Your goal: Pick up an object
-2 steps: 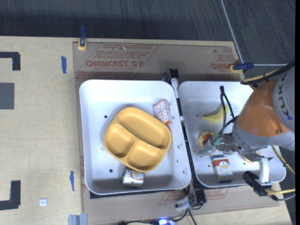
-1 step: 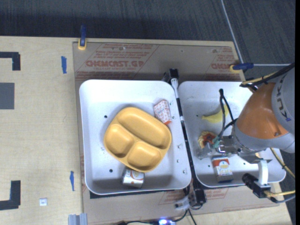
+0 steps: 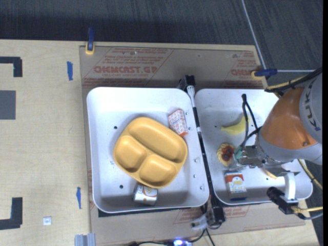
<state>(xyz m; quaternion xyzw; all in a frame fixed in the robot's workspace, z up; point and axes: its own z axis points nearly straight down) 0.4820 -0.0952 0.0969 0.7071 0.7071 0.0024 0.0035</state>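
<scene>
My gripper (image 3: 241, 156) hangs low in the right bin (image 3: 215, 106), under the grey and orange wrist (image 3: 287, 124) that covers most of it. Just to its left lies a small red and yellow object (image 3: 225, 153), very close or touching. A red and white carton (image 3: 236, 183) lies below the gripper, near the bin's front wall. A yellow banana (image 3: 234, 127) rests further back in the same bin. I see nothing held.
The left bin (image 3: 100, 137) holds a large yellow divided tray (image 3: 149, 151), a small red and white packet (image 3: 177, 121) at the tray's back right, and a can (image 3: 145, 195) at its front. Cables run along the divider between the bins.
</scene>
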